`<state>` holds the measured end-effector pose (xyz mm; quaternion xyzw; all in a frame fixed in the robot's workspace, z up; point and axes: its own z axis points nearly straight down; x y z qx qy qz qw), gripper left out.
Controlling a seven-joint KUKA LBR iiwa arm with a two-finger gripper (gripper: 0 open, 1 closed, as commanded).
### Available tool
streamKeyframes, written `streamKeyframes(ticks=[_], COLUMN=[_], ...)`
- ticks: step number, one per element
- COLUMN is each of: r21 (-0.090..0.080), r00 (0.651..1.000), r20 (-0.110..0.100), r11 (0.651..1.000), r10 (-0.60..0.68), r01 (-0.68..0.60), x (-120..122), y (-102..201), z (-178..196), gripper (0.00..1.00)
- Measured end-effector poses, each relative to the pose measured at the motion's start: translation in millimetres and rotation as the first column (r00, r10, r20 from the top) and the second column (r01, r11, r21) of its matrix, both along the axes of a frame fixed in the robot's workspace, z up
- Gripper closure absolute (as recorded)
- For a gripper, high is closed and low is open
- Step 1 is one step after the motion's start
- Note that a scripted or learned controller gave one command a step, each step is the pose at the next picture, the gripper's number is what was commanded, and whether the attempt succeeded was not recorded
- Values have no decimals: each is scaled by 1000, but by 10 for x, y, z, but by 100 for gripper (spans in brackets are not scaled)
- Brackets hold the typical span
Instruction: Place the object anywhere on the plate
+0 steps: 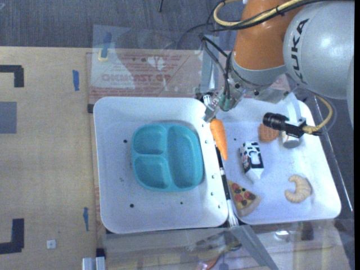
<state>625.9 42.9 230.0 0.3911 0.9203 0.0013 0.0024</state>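
Note:
A blue plate (pixel 167 156) with three compartments lies in the middle of the left bin (pixel 109 151). An orange carrot (pixel 219 139) hangs lengthwise over the wall between the two bins, just right of the plate's edge. My gripper (pixel 212 111) is directly above the carrot's thick upper end and is shut on it. The arm comes down from the upper right.
The right bin (pixel 320 167) holds a round orange biscuit (pixel 269 133), a black-and-white carton (pixel 252 160), a pizza slice (pixel 243 197) near the front left corner and a croissant (pixel 298 188). Bare white floor surrounds the plate in the left bin.

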Motion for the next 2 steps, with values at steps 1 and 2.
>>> streamKeyframes(ticks=[1, 2], r21=[0, 0], r00=[993, 993], r20=[1, 1], r11=[993, 993], r10=[115, 115], r01=[-115, -115], x=[-57, -57], y=[430, 429], z=[99, 100], gripper=[100, 0])
